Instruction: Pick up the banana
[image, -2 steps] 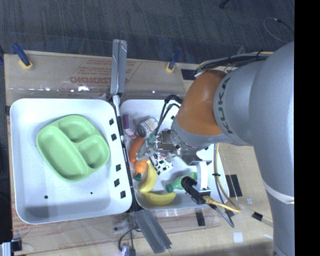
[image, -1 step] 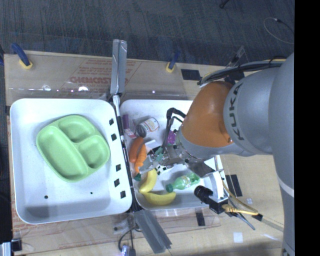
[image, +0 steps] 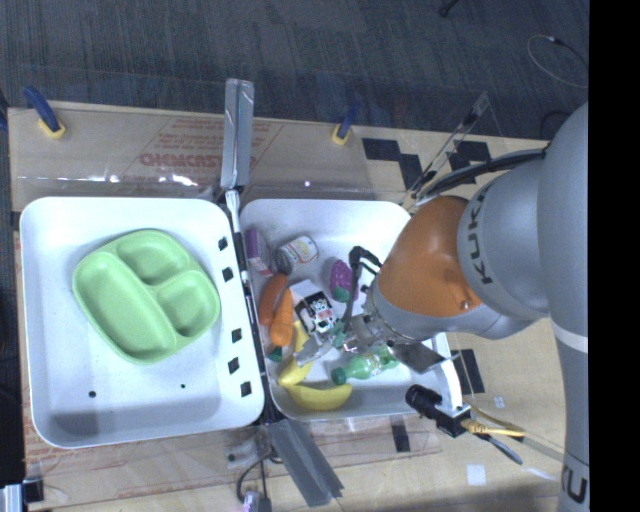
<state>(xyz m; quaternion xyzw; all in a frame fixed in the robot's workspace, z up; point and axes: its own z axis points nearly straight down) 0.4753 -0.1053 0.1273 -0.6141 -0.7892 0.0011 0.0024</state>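
Clutter packs the right bin (image: 300, 215) around your gripper (image: 352, 335): carrot (image: 281, 312), purple egg-shaped item (image: 341, 278), green bottle (image: 365, 365), tin can (image: 297, 250), small black/white box (image: 319, 312). Banana (image: 315, 394) lies at the bin's near edge, curved, smooth yellow, w/ a 2nd yellow piece (image: 292, 374) just left of it, both apart from the gripper. Can't tell if the claw is released or clenched, wrist hides it. Left bin (image: 60, 420) holds a matte green divided plate (image: 147, 293). Bins sit on a cardboard-covered bench (image: 130, 140); dark carpet (image: 300, 50) behind.
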